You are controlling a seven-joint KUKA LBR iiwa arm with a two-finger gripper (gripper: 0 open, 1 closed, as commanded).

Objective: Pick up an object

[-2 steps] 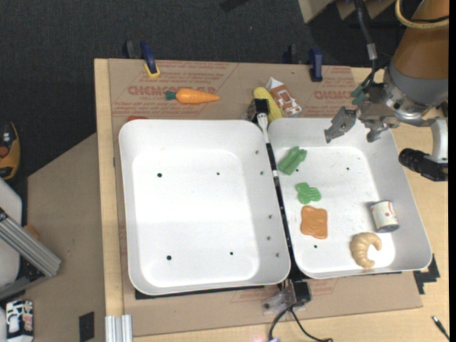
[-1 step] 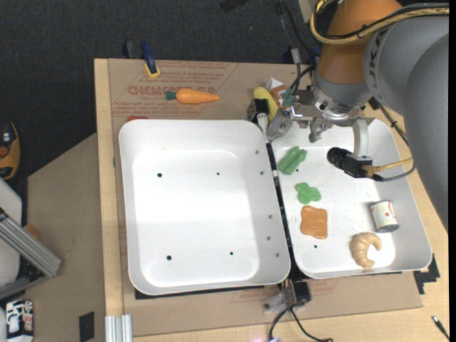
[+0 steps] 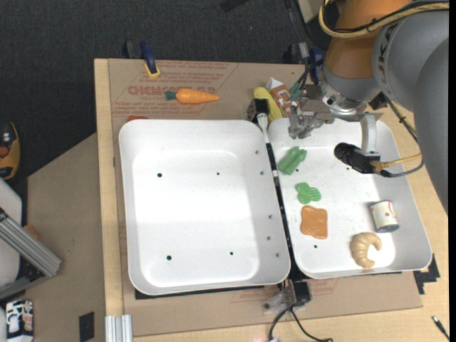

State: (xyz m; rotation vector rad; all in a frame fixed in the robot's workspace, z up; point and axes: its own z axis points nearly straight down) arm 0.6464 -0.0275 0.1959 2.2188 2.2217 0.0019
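A robotics lab: 2 white bins (image 3: 142, 137) on a cardboard-topped bench (image 3: 107, 120), aluminium framing (image 3: 28, 251) at 8 o'clock, dark carpet (image 3: 64, 20).

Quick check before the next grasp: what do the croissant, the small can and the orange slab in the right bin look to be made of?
Croissant: likely moulded plastic toy food; smooth tan surface with a slight sheen. Small can: seemingly metal or metal-look plastic; silvery ends, pale label with a red mark. Orange slab: probably soft plastic or rubber; matte, evenly coloured, rounded edges. Right bin: glossy white plastic, by its look.
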